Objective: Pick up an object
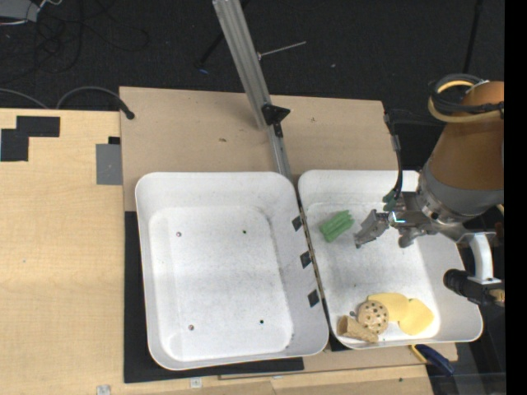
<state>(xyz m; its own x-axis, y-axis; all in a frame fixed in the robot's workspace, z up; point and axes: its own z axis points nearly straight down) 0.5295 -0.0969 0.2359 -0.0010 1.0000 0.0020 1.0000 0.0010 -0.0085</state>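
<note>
The green object [336, 225], a small ribbed block lying at a slant, rests on the floor of the right bin [461, 332], in that bin's upper left part, near the divider where the two bins meet. My jaws [372, 229] hang just to its right, apart from it, with nothing between them; the fingers are spread open, one dark tip pointing down-left toward the block and the other nearer my wrist.

Lower in the same bin, well apart from the green block, lies a cluster of things: a brown disc with dark dots, like a cookie [373, 313], a tan wedge [354, 328] touching its lower left, and two pale yellow flat pieces [405, 312] overlapping to its right.

The left bin [216, 270] sits edge to edge with the right one, its floor speckled with a few dark dots. Small black clips [305, 258] stand along the shared edge.

My arm [465, 159] comes in from the right, its orange band above the grey wrist, over the right bin's far edge.

Both bins sit on a tan surface [198, 122]. A slanted metal rail [247, 60] rises from behind the bins toward the top of the view. To the left lies a lighter wooden panel [58, 245] with black patches.
</note>
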